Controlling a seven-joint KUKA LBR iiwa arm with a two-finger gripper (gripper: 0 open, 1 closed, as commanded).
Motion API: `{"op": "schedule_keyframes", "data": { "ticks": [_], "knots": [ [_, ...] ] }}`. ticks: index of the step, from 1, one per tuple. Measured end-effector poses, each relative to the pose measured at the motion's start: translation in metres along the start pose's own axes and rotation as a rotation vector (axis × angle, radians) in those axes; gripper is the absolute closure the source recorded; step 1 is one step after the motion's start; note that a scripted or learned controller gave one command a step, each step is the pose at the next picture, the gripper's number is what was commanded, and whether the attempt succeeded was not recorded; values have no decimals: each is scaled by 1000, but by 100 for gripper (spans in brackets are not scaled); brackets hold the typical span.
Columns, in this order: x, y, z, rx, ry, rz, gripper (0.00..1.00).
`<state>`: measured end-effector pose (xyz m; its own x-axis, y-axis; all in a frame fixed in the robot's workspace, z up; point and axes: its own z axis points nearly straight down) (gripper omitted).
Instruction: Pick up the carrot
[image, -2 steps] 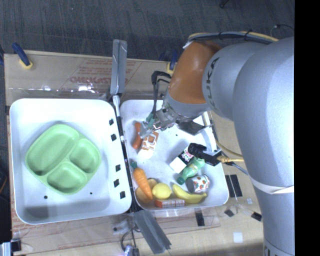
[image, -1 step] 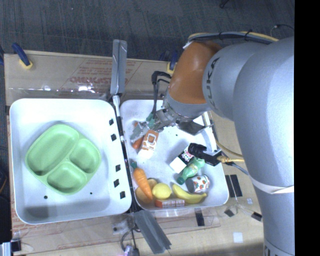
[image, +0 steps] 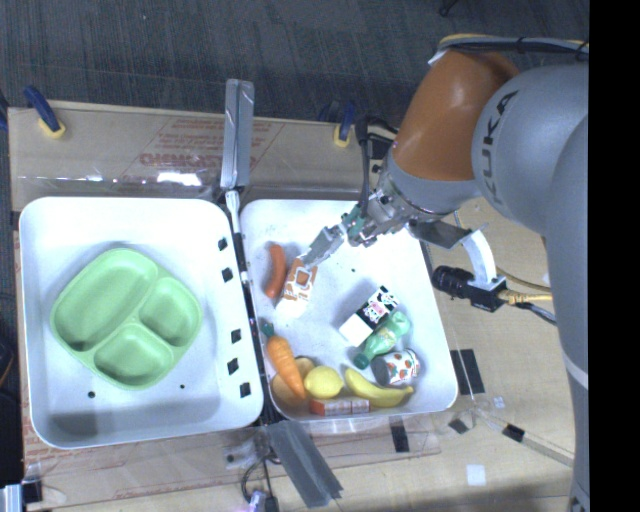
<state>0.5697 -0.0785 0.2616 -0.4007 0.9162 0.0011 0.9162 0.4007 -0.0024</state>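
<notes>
Carrot lies unheld at the right bin's lower left; the gripper hangs over other toys.

The carrot (image: 287, 366) rests along the left wall of the right bin (image: 420, 262), its tip touching a lemon (image: 323, 382) with a banana (image: 377, 390) just beside, so a grasp there looks crowded. The gripper (image: 322, 246) reaches in aslant, well apart from the carrot, above a small carton (image: 298, 283) and near a sausage (image: 275, 271). Whether its jaws are wide or narrow cannot be told. The green plate (image: 125, 315) sits in the left bin.

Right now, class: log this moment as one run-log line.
gripper: over right bin, above small carton | carrot: lying at bin's lower left, not held
</notes>
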Motion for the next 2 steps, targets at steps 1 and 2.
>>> {"op": "schedule_keyframes", "data": {
  "ticks": [1, 2],
  "knots": [
    [32, -7, 28, 0, 1, -171, 0],
    [89, -48, 62, 1, 0, -270, 0]
  ]
}}
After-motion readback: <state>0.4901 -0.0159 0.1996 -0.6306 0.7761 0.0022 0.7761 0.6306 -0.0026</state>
